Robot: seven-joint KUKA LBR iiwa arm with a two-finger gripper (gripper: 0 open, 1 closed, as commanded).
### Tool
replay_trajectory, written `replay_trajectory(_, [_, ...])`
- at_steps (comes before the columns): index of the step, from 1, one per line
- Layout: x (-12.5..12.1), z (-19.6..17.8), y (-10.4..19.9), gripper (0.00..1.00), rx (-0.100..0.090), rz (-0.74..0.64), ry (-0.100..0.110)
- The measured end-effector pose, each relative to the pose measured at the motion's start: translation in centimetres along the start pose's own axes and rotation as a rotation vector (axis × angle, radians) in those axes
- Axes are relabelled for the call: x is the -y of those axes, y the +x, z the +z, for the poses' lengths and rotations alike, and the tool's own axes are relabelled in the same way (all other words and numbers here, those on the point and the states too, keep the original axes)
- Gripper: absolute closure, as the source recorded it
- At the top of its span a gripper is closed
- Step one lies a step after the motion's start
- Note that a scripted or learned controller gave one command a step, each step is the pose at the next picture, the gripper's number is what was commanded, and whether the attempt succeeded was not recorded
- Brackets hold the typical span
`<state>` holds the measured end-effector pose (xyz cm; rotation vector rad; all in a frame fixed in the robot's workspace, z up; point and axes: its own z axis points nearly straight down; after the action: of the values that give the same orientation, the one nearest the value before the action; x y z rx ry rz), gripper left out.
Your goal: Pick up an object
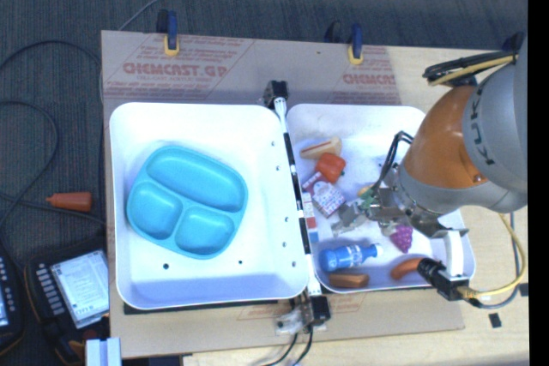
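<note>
The gripper (350, 214) sits low in the right bin (360, 117), at about 9 o'clock from the arm's orange band; whether it is spread or pressed together cannot be told. Candidate objects crowd it: a patterned packet (327, 198) just beside it at 10 o'clock, an orange-red item (330, 166) at 11 o'clock, a blue bottle (347, 256) at 6 o'clock, purple grapes (401, 237) at 4 o'clock. Risk: crowding could cause a glancing contact, pushing the packet aside instead of capturing it.

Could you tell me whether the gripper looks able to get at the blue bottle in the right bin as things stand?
Probably yes: the blue bottle lies uncovered just below the gripper, with nothing over it.
</note>
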<state>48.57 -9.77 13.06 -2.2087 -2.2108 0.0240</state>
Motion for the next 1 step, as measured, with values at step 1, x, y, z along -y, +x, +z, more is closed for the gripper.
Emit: replay_trajectory(1, [-0.1,4.52,-0.13,0.0,-0.001,0.002,-0.017])
